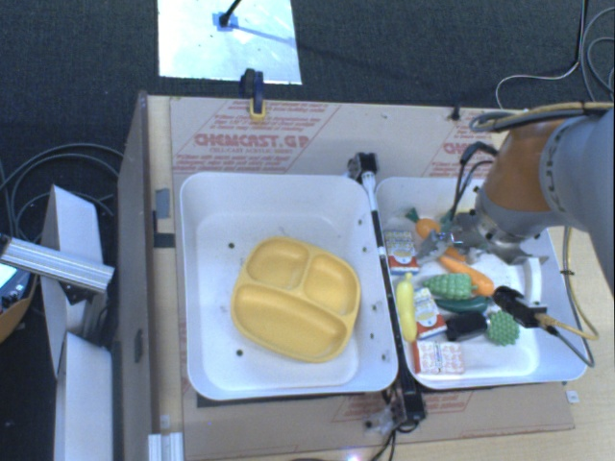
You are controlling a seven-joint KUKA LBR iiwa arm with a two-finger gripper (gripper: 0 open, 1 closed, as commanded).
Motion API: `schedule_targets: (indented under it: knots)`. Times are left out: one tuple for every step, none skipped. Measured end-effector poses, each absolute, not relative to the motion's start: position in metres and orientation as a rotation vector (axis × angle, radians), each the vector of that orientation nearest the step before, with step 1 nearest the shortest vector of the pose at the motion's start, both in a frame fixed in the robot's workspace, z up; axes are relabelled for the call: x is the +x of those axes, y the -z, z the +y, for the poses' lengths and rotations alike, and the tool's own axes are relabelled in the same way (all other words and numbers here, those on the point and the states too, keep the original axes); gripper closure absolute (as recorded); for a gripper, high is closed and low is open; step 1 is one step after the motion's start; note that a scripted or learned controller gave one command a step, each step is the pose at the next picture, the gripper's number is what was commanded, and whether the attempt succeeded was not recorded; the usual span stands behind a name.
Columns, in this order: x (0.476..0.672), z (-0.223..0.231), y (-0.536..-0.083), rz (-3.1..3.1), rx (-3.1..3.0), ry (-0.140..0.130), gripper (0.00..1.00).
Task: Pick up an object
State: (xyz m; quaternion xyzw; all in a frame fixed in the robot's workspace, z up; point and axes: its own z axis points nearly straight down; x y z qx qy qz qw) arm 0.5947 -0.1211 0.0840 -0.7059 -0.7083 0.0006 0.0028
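1. Camera view, bench: two shallow white bins sit side by side on a board with red print; the left bin (207, 286) and the right bin (480, 368) touch along a black centre divider

2. Left bin: a yellow compartment tray (296, 298) lies near its middle, slightly turned, with three sections and nothing in them

3. Right bin: it holds a cluster of small toy items. A yellow banana-shaped piece (405, 307) lies along the left wall. A green corn-like piece (449, 285) lies just beside an orange carrot-shaped piece (469, 274). A dark green piece (461, 304) sits directly below them. A round green knobbly piece (503, 327) rests toward the front right, touching a black block (465, 327). Two small red-and-white cartons lie in the bin, one near the back left (401, 252) and one at the front (441, 358)

4. Arm: the grey arm with its orange band (524, 171) reaches in from the right and bends down over the back half of the right bin

5. Tool: the gripper (437, 246) sits low among the items near the back carton and an orange piece (426, 228). How far the tool is spread cannot be told, and no item is seen held
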Motion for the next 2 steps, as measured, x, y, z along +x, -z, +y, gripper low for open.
schedule_targets:
  knots:
    - [0.599,-0.124,-0.096,-2.227,-2.220,0.004,1.00]
    - [0.570,-0.052,-0.232,-2.240,-2.214,0.018,1.00]
